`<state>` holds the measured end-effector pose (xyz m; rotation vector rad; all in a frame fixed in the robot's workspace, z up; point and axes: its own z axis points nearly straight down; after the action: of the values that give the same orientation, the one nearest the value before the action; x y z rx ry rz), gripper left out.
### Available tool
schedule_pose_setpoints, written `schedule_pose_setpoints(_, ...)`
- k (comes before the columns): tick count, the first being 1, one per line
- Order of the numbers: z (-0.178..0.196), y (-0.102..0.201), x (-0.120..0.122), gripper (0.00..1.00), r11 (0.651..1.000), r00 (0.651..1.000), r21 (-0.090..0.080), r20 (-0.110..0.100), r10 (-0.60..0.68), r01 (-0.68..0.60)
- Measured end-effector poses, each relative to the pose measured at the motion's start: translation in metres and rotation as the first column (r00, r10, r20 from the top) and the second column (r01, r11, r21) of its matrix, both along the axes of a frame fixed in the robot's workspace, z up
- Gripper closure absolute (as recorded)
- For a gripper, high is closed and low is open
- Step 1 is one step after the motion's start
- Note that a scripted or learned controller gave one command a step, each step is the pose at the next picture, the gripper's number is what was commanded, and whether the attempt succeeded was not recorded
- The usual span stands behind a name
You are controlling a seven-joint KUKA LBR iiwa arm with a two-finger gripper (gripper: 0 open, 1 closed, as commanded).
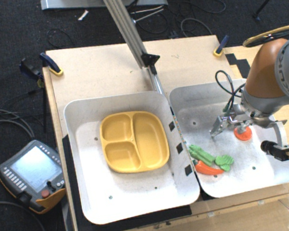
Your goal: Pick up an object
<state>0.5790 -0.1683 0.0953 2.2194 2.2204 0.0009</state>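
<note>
From my seat I see the arm (pixel 269 76) reaching in from the right over the right bin (pixel 201 104), its gripper (pixel 231 122) low above the bin floor with an orange-red round object (pixel 243 134) just beside it. Near that bin's front left lie a green toy vegetable (pixel 209 158) and an orange piece (pixel 208 169), touching. The left bin (pixel 87 163) holds a yellow divided plate (pixel 135 141), and a handheld control pendant (pixel 31 176) sits on the floor to the left.

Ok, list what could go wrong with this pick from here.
1. The tool sits beside the small round orange-red object, not over it, so closing may catch nothing.
2. The green toy vegetable overlaps the orange carrot-shaped toy; grabbing one may drag the other.
</note>
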Motion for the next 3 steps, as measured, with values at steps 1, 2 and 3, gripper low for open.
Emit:
schedule_pose_setpoints(1, 0.014, 0.0, 0.002, 1.0, 1.0, 1.0, -0.001, 0.007, 0.0, 0.0)
schedule_pose_setpoints(2, 0.06, -0.002, 0.011, 1.0, 1.0, 1.0, 0.0, 0.003, 0.002, -0.002)
schedule_pose_setpoints(3, 0.114, -0.011, 0.006, 1.0, 1.0, 1.0, -0.002, 0.005, -0.001, 0.001)
